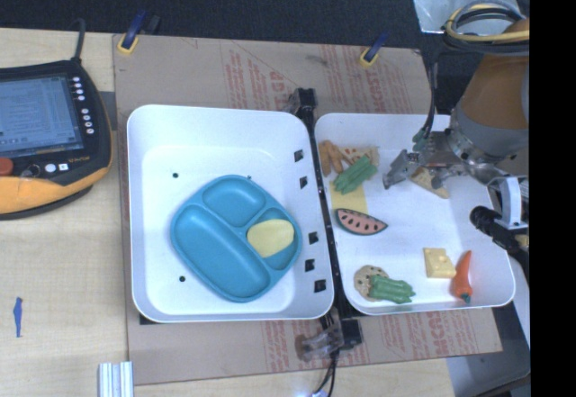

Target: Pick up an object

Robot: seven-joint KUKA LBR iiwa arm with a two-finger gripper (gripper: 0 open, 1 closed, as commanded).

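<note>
White plastic bins sit side by side on the bench: the left bin (153,206) bears a blue divided plate (216,247) with a yellow piece, the right bin (405,242) scattered toy food. The gripper (416,166) hovers low at the right bin's upper end (finger state cannot be told), seemingly approaching; next it must settle over one item, perhaps the watermelon slice (361,222).

At your far left a teach pendant (45,130) with a lit screen lies on the worktop (63,296). Two clamps (133,32) pin the brown cardboard sheet (261,71) along its back edge.
</note>
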